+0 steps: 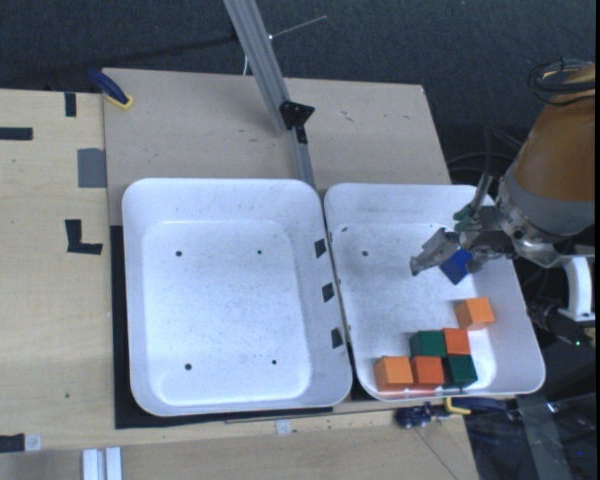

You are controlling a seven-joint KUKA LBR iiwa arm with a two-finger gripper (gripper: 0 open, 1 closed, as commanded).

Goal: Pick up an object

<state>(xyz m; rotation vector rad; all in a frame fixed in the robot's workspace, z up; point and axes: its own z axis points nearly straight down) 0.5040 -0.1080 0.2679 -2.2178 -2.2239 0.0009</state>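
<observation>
White right bin (380, 208): small blue block (458, 265).

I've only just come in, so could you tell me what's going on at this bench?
The grey robot arm with the orange band reaches in over the right white bin. Its gripper has a small blue block between its fingers, above the bin floor. Orange and green blocks sit clustered at that bin's near corner. The left white bin lies alongside.
</observation>
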